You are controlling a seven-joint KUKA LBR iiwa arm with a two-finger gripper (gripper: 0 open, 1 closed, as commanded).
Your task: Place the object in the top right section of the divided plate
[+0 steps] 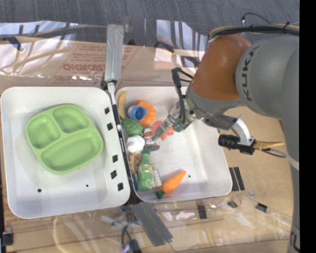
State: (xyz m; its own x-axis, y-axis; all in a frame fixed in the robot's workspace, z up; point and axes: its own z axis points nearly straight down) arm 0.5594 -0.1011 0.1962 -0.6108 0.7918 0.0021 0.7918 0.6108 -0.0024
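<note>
— Looking at the gripper: holding anything?
— Cannot tell; it sits low in the right bin among toy food. The green plate lies in the left bin.

Your left bin has open floor all round the green divided plate, widest at 6 o'clock. The right bin is crowded along its 9 o'clock wall: broccoli, white piece, green bottle; carrot at 6. The floor at 3 o'clock is bare, but the arm overhangs 12 to 3.
</note>
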